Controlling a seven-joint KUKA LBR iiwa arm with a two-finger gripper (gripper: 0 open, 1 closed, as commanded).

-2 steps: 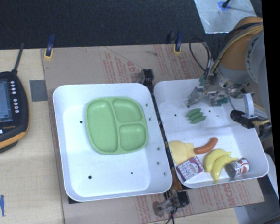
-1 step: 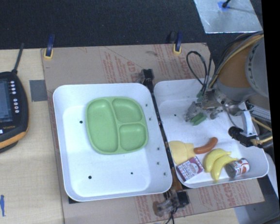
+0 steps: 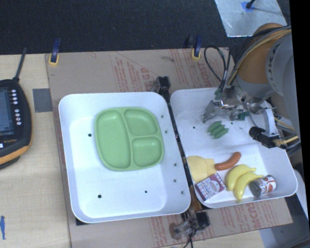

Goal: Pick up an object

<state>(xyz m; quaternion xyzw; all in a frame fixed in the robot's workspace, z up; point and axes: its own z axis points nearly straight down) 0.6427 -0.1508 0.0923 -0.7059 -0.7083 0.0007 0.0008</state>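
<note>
the grey two-finger gripper (image 3: pixel 214 112) hangs low in the right white plastic bin (image 3: pixel 288 163) with its metal fingers (image 3: pixel 208 114) spread apart and gripping nothing. closest to them, just below the tips, lies the small green pea pod toy (image 3: pixel 217 129), which looks like the likeliest pick. to do this well, i judge the tips should straddle the pod across its narrow width and drop to the bin floor before they squeeze, since it lies flat and thin. further below the fingers rests the orange-red sausage toy (image 3: pixel 227 161), then the pale yellow wedge (image 3: pixel 200 167), the yellow banana bunch (image 3: pixel 241 179), the red-and-white packet (image 3: pixel 209 186) and the small red-labelled can (image 3: pixel 263 186). farthest off, away to the fingers' left, the light green divided plate (image 3: pixel 128 138) sits in the left white bin (image 3: pixel 77 154).
</note>
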